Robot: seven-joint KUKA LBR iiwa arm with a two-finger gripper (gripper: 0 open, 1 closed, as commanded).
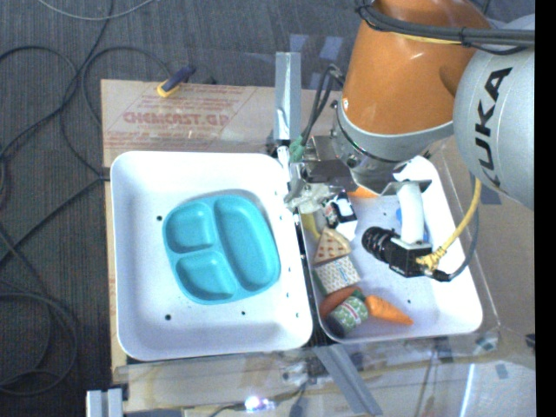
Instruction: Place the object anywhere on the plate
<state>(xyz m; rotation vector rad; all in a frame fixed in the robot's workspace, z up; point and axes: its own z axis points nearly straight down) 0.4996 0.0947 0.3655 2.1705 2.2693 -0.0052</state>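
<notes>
Camera view: "KUKA" reads on my grey arm (508, 102), and faint red lettering marks one cardboard sheet (178, 120). Two white bins — one blue plate (221, 246) in the left; the right holds one carrot (387, 310) — my gripper (306, 194) hangs at its inner edge.

Plate (223, 246) smooth glossy plastic; bins (139, 302) matt white plastic.

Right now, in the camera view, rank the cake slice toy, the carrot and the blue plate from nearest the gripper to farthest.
From the gripper:
1. Cake slice toy, just below it in the right bin.
2. Blue plate, left bin, to its left.
3. Carrot, low in the right bin.
</notes>
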